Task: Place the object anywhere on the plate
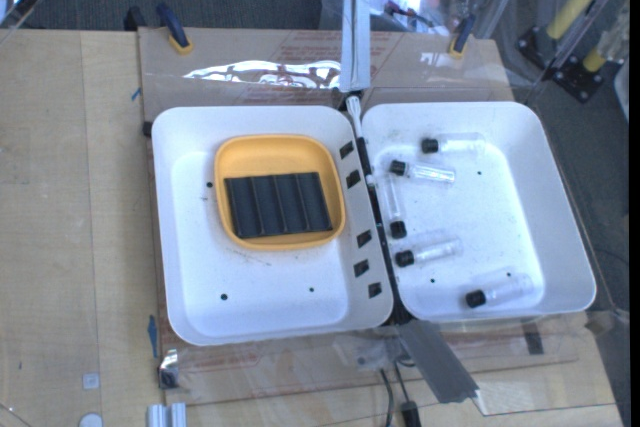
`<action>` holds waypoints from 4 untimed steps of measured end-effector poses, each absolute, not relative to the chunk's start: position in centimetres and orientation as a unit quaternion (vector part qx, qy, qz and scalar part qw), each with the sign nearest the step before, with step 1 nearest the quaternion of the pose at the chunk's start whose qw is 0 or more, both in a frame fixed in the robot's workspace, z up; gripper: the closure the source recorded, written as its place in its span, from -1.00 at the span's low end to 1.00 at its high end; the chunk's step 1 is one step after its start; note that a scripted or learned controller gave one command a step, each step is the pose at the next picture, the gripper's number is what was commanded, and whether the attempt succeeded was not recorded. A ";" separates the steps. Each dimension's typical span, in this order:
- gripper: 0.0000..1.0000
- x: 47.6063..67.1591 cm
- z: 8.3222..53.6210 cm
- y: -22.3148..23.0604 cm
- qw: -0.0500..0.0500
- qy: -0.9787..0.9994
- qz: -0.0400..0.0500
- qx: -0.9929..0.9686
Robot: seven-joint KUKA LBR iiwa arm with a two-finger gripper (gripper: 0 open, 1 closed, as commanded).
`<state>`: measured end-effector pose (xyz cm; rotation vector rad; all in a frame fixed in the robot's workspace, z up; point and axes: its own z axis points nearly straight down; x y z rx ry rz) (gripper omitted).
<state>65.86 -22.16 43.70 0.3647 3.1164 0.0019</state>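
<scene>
Two white bins sit side by side and touch along their inner walls. The left bin (182, 307) holds a yellow plate (281, 151) with rounded corners, lying flat near the middle of the bin floor. A black ridged block (277, 204) rests on the plate and covers most of its inside, so that only the yellow rim is bare around it.

The right bin (545, 177), on the side the arm reaches in from, holds the objects of the task: five small clear vials with black caps, all lying on their sides on the bin floor. One vial (448, 145) lies near the far wall. A second vial (422, 173) lies just beside it, nearer the shared wall. A third vial (392, 208) lies along the shared wall itself. A fourth vial (430, 251) lies near the middle of the floor, and a fifth vial (498, 292) lies close to the near wall. Each is apart from the plate, and the shared walls stand between.

A row of black clips (361, 237) runs along the seam where the bins meet.

Whether the claw is released or clenched cannot be told.
</scene>
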 end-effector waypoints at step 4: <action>1.00 66.8 43.7 -22.1 0.006 0.871 -0.002 -0.490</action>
